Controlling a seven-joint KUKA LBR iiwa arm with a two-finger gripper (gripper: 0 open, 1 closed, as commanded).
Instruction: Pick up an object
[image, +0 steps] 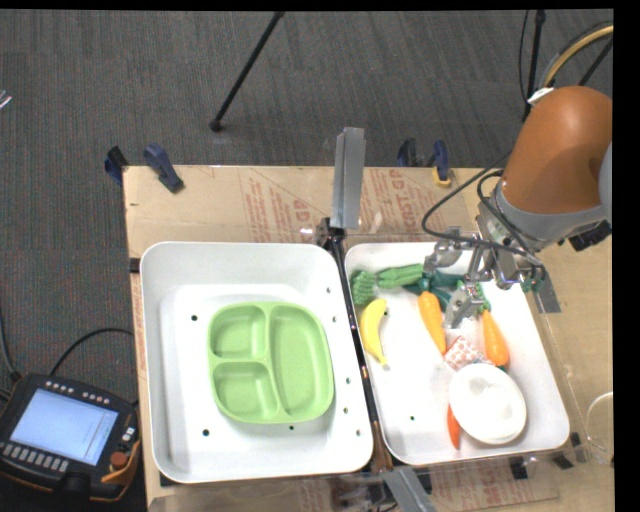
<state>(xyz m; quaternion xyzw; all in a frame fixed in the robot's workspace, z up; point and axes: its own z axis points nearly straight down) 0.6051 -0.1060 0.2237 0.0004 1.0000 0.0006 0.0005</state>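
White right bin (540, 345): carrot (432, 320) lies lengthwise, tip toward camera.

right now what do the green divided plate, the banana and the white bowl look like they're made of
Green divided plate: likely moulded plastic, matte, uniform colour, soft rounded ridges between its three sections.
Banana: probably a plastic toy; flat even yellow, no spots, faint sheen.
White bowl: smooth and glossy, plastic or ceramic; the view cannot settle which.

Brightness: even, fairly bright overhead light, no harsh glare.
Shadows: soft, short, under the green tray (270, 362) and along the left bin (160, 300) wall.
Highlights: the orange band (555, 150) at the frame's upper right shines mildly.
Sharpness: slightly soft, grainy throughout.
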